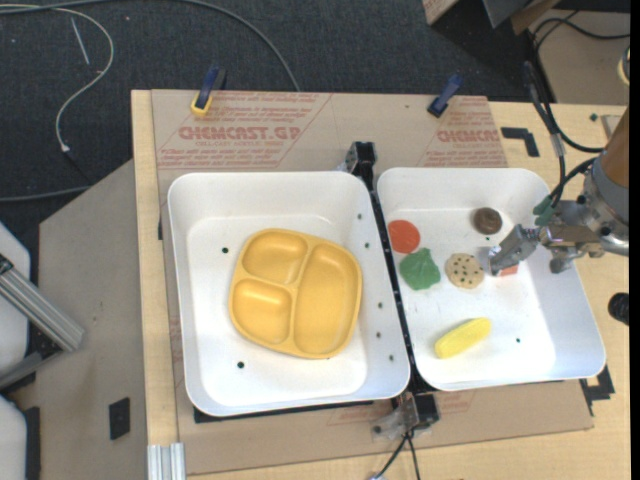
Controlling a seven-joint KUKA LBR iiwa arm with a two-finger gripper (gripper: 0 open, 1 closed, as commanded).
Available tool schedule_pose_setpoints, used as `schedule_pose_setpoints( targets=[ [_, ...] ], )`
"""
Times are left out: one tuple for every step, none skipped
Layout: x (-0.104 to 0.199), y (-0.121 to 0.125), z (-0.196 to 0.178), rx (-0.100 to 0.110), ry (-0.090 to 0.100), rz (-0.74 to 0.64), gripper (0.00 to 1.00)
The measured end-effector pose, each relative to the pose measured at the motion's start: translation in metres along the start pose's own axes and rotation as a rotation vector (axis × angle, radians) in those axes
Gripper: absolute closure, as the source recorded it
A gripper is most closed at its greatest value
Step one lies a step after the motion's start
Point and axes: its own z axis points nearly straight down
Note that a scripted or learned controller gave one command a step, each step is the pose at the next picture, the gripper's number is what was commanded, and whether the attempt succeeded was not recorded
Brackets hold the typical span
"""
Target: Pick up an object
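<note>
Over the right bin [585, 343], near its right edge, the gripper [503, 258] hangs just beside a cookie [463, 270], with a small red bit by its tip; can't tell if it's gripping anything. Yellow plate [296, 293] fills the left bin [190, 268].

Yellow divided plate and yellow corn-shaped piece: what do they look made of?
The yellow divided plate looks like moulded plastic: smooth, evenly coloured, with soft sheen on its ridges. The yellow corn-shaped piece seems plastic or rubber toy food, more matte; the view leaves that open.
</note>
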Motion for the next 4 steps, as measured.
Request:
schedule_pose_setpoints(
  targets=[
    [0.0,0.002,-0.005,-0.011,-0.002,-0.003,0.0],
    [0.008,0.004,0.041,-0.005,-0.001,-0.003,0.0],
    [0.015,0.012,0.089,-0.005,0.0,-0.003,0.0],
    [0.016,0.001,0.142,-0.003,0.0,-0.001,0.0]
  ],
)
